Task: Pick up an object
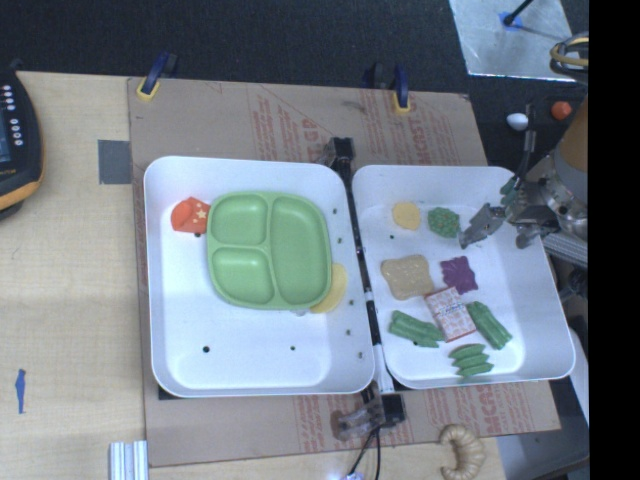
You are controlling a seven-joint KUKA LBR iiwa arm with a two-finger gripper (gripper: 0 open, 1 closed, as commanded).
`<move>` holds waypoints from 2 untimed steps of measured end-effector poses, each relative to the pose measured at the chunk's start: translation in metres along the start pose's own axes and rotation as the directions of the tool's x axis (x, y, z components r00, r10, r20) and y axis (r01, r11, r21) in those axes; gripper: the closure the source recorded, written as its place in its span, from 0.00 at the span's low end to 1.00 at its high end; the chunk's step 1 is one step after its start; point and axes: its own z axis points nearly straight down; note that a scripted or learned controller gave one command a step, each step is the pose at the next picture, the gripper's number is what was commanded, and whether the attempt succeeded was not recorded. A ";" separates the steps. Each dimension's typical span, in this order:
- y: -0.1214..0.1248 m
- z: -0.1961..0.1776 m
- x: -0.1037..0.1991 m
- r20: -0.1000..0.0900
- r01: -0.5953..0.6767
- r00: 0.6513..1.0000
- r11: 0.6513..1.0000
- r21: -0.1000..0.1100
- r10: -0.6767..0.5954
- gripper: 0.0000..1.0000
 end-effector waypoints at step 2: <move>0.006 0.119 0.000 0.001 0.000 1.000 1.000 -0.005 0.000 1.00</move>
